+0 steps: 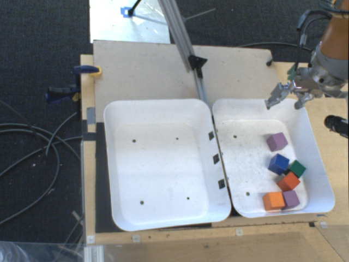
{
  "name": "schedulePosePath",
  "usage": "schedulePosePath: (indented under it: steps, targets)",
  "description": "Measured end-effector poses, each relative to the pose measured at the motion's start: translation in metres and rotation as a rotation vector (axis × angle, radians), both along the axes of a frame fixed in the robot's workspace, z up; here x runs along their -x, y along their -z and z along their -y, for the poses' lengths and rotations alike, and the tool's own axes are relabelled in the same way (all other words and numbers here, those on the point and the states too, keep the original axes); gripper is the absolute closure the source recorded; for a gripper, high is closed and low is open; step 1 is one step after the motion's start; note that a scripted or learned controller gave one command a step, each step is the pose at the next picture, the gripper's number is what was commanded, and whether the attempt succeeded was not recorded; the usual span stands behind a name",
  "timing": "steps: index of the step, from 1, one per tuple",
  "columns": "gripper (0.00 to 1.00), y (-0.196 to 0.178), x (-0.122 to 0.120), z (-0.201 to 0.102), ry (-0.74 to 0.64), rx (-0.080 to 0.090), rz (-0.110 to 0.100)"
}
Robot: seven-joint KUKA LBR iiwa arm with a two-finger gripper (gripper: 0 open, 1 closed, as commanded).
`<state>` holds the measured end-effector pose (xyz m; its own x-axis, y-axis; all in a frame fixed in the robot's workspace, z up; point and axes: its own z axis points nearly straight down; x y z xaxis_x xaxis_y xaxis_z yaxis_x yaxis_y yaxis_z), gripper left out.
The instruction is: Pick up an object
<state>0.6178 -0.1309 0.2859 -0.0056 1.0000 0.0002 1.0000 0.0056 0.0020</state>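
**Colleague:** Gripper status, please? Where is it now?

**Me:** From my screen, the gripper [287,99] is over the far edge of the right bin [316,146], near its back wall. Its two fingers are spread apart, and nothing is between them. The arm [334,48] comes in from the right side, and I see the orange band above the wrist.

**Colleague:** And the objects to pick?

**Me:** All of them lie in the right bin, toward its right and near side, well apart from the gripper. The purple cube [277,141] lies closest to the gripper and stands alone. Below it is the blue cube [278,163], and the green cube [298,168] is just beside it on the right. The red-orange cube [288,181] is touching the blue one, as far as I can judge. At the near wall, the orange cube [274,200] and a second purple cube [290,198] lie side by side.

**Colleague:** The other bin?

**Me:** The left bin [158,162] shows its white floor with four small dark dots. Between the two bins I see three small dark clips [216,159] along the shared edge. A grey metal pole [180,31] crosses the view behind the bins.
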Motion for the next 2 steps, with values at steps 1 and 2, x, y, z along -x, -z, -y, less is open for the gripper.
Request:
schedulePosePath:
  steps: [1,2]
  targets:
    - [0.00,0.091,-0.039,0.030,0.004,0.001,-0.006]
    - [0.00,0.197,-0.030,0.081,0.007,0.001,-0.007]
